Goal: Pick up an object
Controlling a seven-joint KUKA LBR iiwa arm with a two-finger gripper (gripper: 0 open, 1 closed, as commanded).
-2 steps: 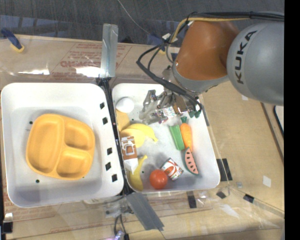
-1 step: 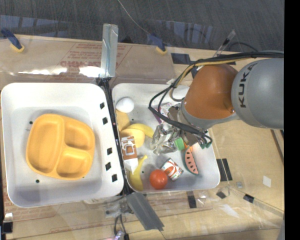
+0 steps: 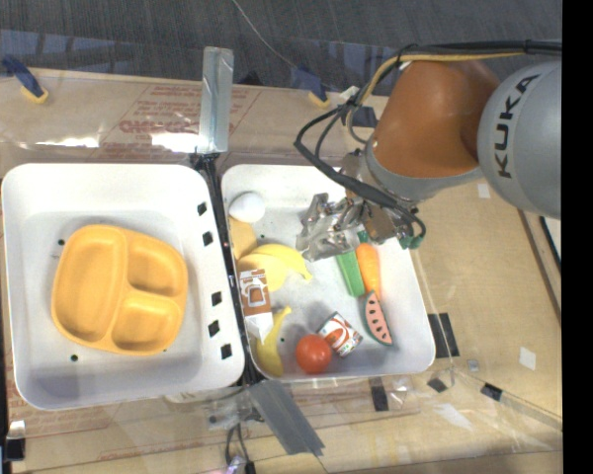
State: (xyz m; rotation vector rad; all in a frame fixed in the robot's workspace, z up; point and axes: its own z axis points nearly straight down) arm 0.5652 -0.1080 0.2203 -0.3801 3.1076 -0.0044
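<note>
My arm reaches from right, gripper (image 3: pixel 321 227) low over right bin (image 3: pixel 411 270), beside banana (image 3: pixel 275 261); finger state unclear. Bare floor near egg (image 3: pixel 246 206).

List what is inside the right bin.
In the right bin: white egg, two bananas, tomato, small can, watermelon slice, carrot, green piece. The gripper and arm cover the far corner.

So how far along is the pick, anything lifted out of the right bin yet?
Nothing looks picked yet. The pincer is low inside the right bin, above the yellow banana and beside the carrot, with no object visibly between its fingers. The tomato, watermelon slice and egg lie in the bin. Grasp and lift remain.
</note>
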